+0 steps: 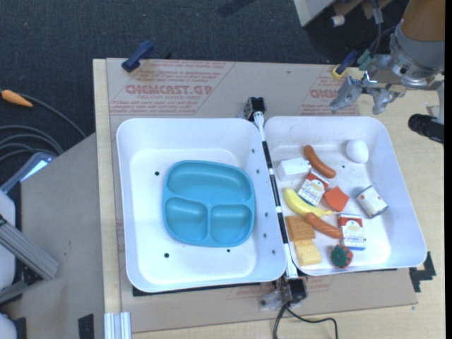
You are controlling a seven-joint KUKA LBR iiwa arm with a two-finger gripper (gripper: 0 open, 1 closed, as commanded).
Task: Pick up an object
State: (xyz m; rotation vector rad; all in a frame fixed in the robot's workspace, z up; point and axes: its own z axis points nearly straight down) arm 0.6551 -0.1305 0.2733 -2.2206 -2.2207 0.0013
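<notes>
My gripper (pixel 362 97) hangs above the far rim of the right bin (pixel 395 182), open, with nothing between its two grey fingers (pixel 344 96). Below it the bin holds toy food: a white egg (pixel 357 150), a red sausage (pixel 319 161), a white block (pixel 293 167), a small red-and-white carton (pixel 312 188), an orange block (pixel 337 198), a tin can (pixel 371 201) on its side, a banana (pixel 302 205), a second sausage (pixel 323 225), a cracker (pixel 299 228), a second carton (pixel 352 232) and a red fruit (pixel 342 256). The egg lies nearest the gripper.
The left bin (pixel 134 189) holds a blue divided plate (pixel 209 203). A black clamp (pixel 255 107) sits where the two bins meet at the far side. A blue clip (pixel 137 55) lies at the bench's far left corner. Cables run off the bench's left side.
</notes>
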